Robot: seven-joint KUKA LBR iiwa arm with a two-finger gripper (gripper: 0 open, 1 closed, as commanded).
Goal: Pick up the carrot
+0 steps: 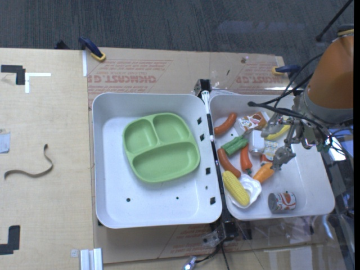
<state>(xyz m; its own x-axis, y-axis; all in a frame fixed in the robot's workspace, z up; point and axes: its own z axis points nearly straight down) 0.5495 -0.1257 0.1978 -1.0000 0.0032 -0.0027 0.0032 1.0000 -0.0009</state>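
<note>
Two white bins side by side: the left bin [107,207] carries a green divided plate [161,147] near its middle, the right bin [315,198] holds a jumble of toy food. The arm [333,75] reaches over the right bin's far right corner, its gripper [286,153] low among the items; clenched or released, I cannot tell. The carrot [263,173] lies mid-bin, just beside the tool. It looks light, stiff, smooth plastic, likely slippery — best pinched across its thicker middle.

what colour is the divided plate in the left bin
Light green. The divided plate shows clearly in the camera view, lying in the left bin.
</note>
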